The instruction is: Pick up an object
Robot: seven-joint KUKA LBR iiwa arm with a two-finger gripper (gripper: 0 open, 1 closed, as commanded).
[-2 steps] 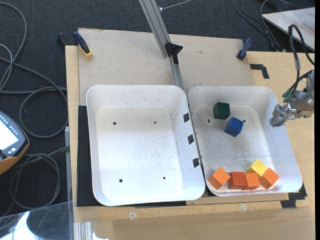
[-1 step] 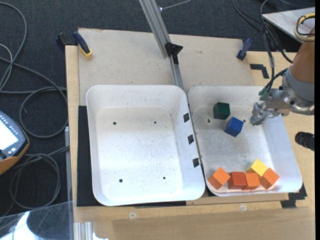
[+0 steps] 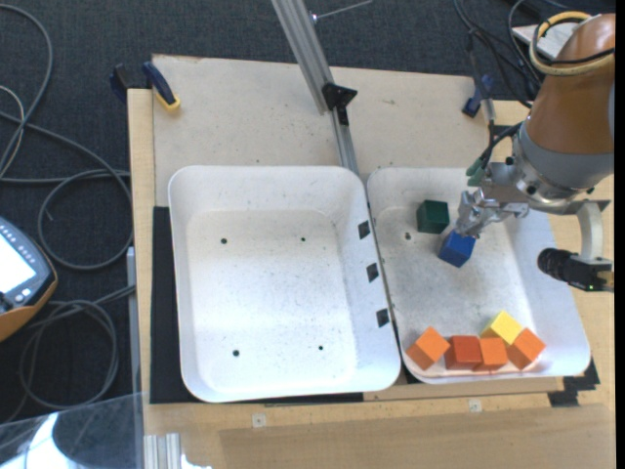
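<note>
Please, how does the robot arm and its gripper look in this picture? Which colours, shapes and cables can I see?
The arm is a thick rounded body, orange-brown on top with a grey section below. Thin dark cables run down its side toward the wrist. The gripper is small, metallic grey, with two narrow fingers. A black cylindrical part sits beside the arm, on a white bracket.

Counter [image 3: 244, 115]: pale wooden board, bare along its far strip.
Left: shallow white plastic bin [image 3: 186, 262] resting on it.
Right: second shallow white plastic bin [image 3: 391, 189], touching the first.
Far corners: blue clamps [image 3: 161, 84], one on each side.
</note>
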